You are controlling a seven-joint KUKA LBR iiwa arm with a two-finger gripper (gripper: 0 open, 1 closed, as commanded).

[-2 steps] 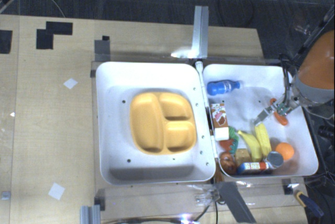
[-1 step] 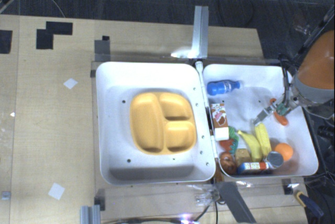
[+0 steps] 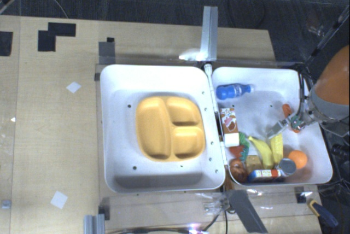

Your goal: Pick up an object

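Observation:
The right bin (image 3: pixel 261 103) holds several objects. A blue bottle (image 3: pixel 233 91) lies near its far left corner, with a red-and-white carton (image 3: pixel 228 120) below it. A banana (image 3: pixel 262 150), a yellow corn cob (image 3: pixel 277 146), an orange (image 3: pixel 298 159) and a small bottle with a red label (image 3: pixel 266 174) crowd the near edge. My gripper (image 3: pixel 284 124) hangs low over the right half of this bin, just above the corn and the orange. Small orange-red pieces (image 3: pixel 287 110) sit beside it. No object shows between its fingers.
The left bin (image 3: pixel 112 118) holds a yellow divided tray (image 3: pixel 168 128) in its middle. A metal post (image 3: pixel 210 33) stands behind the wall between the two bins. My arm's orange band (image 3: pixel 336 82) hangs over the right bin's right wall. Bare white floor lies between the bottle and my gripper.

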